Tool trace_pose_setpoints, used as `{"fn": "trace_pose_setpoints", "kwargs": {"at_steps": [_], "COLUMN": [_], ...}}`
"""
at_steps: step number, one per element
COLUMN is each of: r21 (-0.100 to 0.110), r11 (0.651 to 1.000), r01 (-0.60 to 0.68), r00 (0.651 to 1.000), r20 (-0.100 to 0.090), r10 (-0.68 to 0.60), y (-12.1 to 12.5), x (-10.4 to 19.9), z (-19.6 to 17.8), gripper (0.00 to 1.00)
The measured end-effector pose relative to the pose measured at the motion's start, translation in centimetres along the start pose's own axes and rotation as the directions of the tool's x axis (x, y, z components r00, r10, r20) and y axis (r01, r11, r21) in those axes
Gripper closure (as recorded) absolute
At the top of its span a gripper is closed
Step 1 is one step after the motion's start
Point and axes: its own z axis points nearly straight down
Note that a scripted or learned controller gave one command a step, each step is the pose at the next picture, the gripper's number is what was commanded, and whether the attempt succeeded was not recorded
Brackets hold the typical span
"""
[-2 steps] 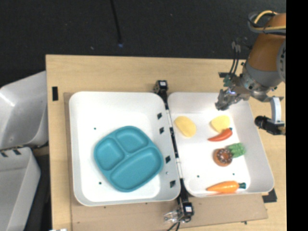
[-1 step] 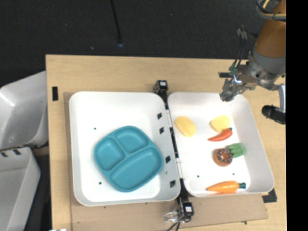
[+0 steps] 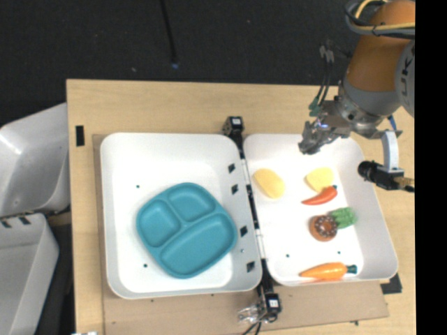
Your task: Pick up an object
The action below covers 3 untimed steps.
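Arm (image 3: 374, 61) enters from the right, grey body with an orange band, hanging above the far edge of the right bin (image 3: 370, 250). Claw (image 3: 312, 143) sits over that bin's far rim area, dark and small in view; cannot tell how it is set. Nothing visible in its grip.

Right bin contents: pale yellow oval piece (image 3: 269, 183) near the divider side; a second yellow piece (image 3: 320, 179) to its right, just beside and touching a red chili pepper (image 3: 319, 197) that lies under it at a slant. Below those, a brown donut (image 3: 323, 227) with a green leafy piece (image 3: 344, 218) touching its right side. An orange carrot (image 3: 326, 272) with a green tip lies along the near wall. Claw is nearest the second yellow piece, apart from it, toward the far side.

Left bin (image 3: 119, 187) holds a blue divided plate (image 3: 185, 229), three compartments, sitting toward the near half, tilted relative to the bin walls.

Both bins rest side by side on the wooden desk (image 3: 84, 103), joined along the middle by black clips (image 3: 232, 125).
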Motion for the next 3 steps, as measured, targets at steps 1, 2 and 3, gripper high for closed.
{"fn": "trace_pose_setpoints", "kwargs": {"at_steps": [1,2,3], "r21": [0.002,0.001,0.002], "r11": [1.0,1.0,1.0], "r01": [0.0,0.001,0.001], "r00": [1.0,1.0,1.0], "r20": [0.0,-0.001,-0.001], "r10": [0.0,-0.001,-0.001], "y": [-1.9,-2.5,-3.9], "x": [5.1,9.9,14.4], "z": [1.3,1.1,2.3], "gripper": [1.0,1.0,1.0]}}
